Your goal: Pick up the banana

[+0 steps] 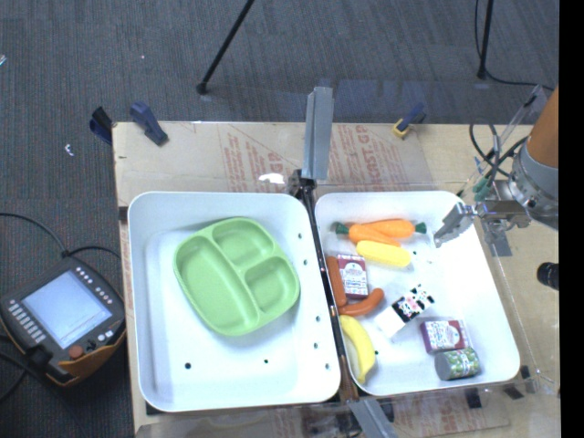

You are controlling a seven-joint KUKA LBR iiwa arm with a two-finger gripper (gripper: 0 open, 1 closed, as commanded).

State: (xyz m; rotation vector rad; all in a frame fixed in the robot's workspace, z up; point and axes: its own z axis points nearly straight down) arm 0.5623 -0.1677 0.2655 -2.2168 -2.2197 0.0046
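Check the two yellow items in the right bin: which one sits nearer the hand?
The straight yellow piece just below the carrot, in the bin's upper half near the hand. The curved banana lies at the bin's lower-left edge, much farther away.

Smooth glossy plastic green tray (pixel 237 276) in a matt white bin (pixel 151 336)

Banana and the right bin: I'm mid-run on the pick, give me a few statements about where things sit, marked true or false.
1. The banana lies at the right bin's near left corner. True.
2. The gripper is over the left bin. False: it sits at the right bin's far right edge.
3. The green plate is in the left bin. True.
4. The carrot lies on the green plate. False: it is in the right bin, far side.
5. The banana is between the gripper's fingers. False: it lies apart, untouched.
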